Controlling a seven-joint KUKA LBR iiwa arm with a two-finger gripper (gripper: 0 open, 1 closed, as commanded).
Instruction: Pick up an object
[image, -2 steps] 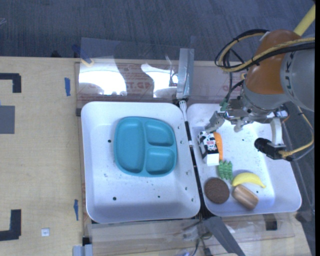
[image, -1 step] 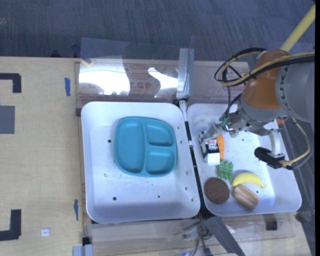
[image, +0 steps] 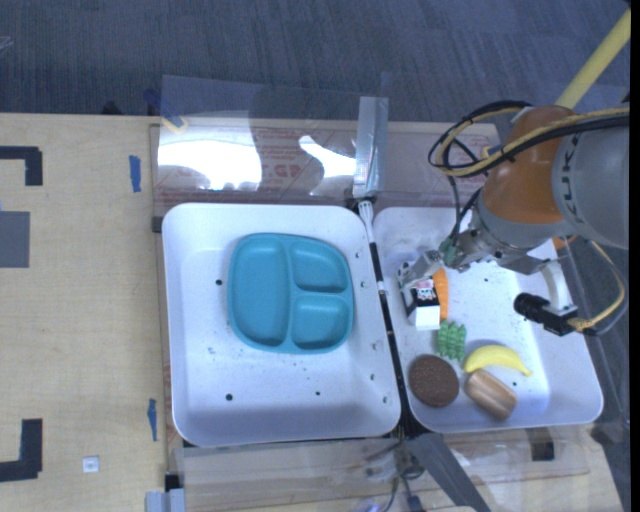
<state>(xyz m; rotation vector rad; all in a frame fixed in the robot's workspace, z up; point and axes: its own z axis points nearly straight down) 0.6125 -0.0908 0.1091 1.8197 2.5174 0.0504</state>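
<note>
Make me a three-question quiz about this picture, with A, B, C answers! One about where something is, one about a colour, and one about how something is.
1. Where is the blue tray?
A. in the left bin
B. in the right bin
C. on the floor

2. What colour is the banana?
A. red
B. yellow
C. purple

3. How is the banana lying?
A. on the blue tray
B. on top of the arm
C. on the floor of the right bin

Answers:
1 A, the tray sits in the left bin.
2 B, it is plainly yellow.
3 C, it rests in the right bin beside the brown cookie.
</note>
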